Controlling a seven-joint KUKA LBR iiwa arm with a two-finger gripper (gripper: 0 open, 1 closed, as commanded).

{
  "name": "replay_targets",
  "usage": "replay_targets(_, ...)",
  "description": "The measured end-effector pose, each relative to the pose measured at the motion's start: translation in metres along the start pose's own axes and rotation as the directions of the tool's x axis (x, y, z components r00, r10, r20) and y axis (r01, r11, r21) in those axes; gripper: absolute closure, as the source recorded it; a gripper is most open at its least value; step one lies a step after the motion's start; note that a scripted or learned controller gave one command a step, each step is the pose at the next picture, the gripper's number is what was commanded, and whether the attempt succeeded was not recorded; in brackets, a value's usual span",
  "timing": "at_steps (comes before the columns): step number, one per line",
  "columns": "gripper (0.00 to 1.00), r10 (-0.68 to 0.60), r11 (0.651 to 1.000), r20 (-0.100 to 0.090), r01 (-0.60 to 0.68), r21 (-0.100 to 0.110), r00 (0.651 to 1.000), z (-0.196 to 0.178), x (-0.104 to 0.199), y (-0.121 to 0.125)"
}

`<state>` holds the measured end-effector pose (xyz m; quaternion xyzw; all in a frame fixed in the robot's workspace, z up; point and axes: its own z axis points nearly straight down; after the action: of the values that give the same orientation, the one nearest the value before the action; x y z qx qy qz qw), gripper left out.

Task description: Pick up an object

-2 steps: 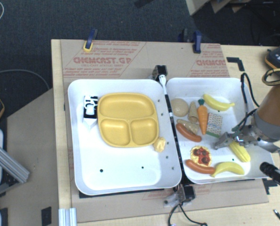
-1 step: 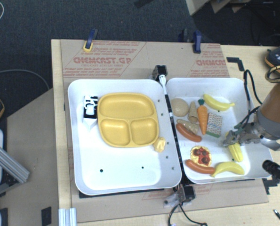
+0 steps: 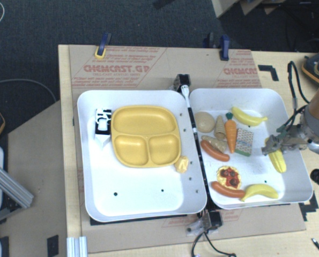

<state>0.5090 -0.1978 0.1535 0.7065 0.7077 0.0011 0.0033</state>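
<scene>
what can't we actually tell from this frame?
- Gripper: too small and blurred in the camera view to judge its grip on the banana under it.
- Arm: cut off by the right edge.
- Black-and-white item in the left bin: partly covered by the yellow tray, identity unclear.
- Patterned card: print too small to read.

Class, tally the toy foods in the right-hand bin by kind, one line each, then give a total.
Bananas: 3
Sausages: 2
Carrot: 1
Pizza: 1
Unclear pieces (round beige, tan, patterned slice): 3
Total: 10
</scene>
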Motion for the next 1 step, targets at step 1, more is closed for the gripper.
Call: replay_targets(1,1.00,0.001,1.000,0.000,-0.001,0.001,1.000,-0.0451,-0.0028,-0.0049)
